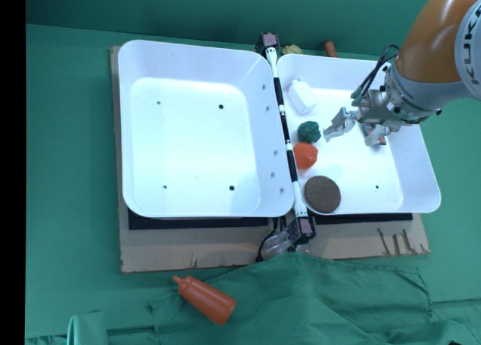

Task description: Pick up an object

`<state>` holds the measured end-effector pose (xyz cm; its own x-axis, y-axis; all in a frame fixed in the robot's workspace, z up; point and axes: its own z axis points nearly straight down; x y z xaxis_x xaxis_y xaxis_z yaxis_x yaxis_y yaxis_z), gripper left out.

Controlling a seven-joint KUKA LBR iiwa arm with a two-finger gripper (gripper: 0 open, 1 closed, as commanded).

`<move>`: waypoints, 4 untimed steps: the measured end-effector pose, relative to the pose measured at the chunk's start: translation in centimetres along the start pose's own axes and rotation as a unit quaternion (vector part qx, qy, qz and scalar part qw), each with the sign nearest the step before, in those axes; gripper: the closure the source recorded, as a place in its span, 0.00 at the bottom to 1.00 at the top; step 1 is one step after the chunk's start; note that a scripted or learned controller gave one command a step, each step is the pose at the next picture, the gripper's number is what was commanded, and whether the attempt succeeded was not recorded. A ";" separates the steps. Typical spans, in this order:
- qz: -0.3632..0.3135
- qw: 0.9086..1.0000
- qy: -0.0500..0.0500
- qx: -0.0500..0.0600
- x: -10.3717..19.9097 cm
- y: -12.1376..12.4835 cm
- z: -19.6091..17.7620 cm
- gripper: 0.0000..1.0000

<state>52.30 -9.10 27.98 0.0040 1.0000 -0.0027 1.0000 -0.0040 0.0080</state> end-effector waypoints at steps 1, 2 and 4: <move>0.002 1.000 0.002 0.007 -1.8 -6.0 6.4 0.00; 0.002 1.000 0.000 0.000 -1.8 -5.5 5.0 1.00; -0.001 1.000 -0.001 -0.001 -7.3 -5.5 2.6 1.00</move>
<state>46.84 -16.41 25.38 0.0020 1.0000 -0.0043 0.9999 -0.0019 0.0107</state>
